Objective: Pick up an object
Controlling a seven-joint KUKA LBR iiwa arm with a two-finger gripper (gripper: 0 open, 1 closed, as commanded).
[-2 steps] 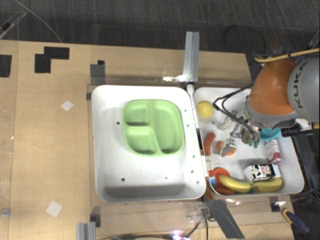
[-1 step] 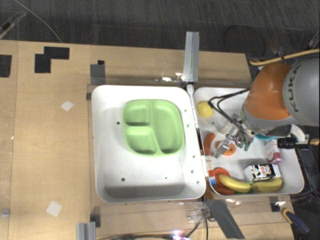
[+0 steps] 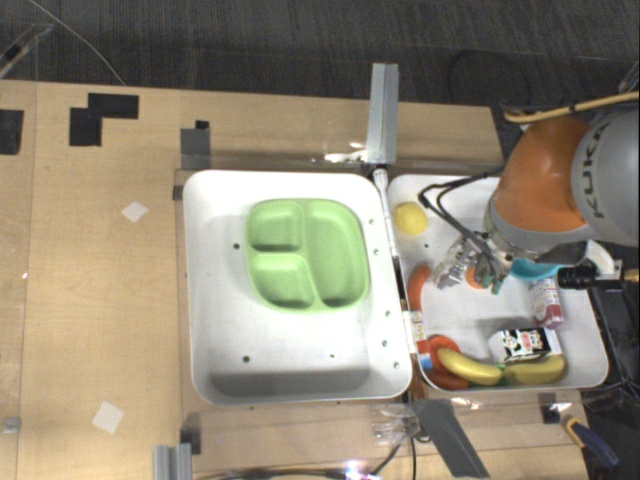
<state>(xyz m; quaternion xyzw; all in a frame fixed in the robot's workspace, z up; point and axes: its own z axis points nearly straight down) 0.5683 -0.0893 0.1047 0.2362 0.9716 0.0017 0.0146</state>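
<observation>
Candidates for the pick all lying in the right bin point(image 3: 600, 368), none visibly lifted. Closest to the tool: an orange-red piece point(image 3: 417, 284) by the bin's left wall, just beside the gripper point(image 3: 468, 268); touching it or apart, impossible to say. Yellow ball point(image 3: 410, 218) farther up, in the bin's top-left corner. Along the near wall, a banana point(image 3: 500, 371) with a red item point(image 3: 436, 347) touching its left end and a small black-and-white carton point(image 3: 525, 343) just above it. Little bottle point(image 3: 546, 304) with a red label toward the right side. Something teal point(image 3: 537, 267) partly hidden under the wrist.

Gripper low over the middle of that bin, angled toward the left wall, with a speck of orange and a speck of teal at its tip, too small to name. State of the grip unreadable: glint and clutter at the tip, so cannot tell whether spread, closed, or closed on anything.

Judged from this: reach into the bin done; secure grasp unproven; lift clear of the bin floor not yet done.

Farther out, left bin point(image 3: 215, 268) with a green divided tray point(image 3: 305, 253), both on the wooden bench point(image 3: 90, 298).
</observation>
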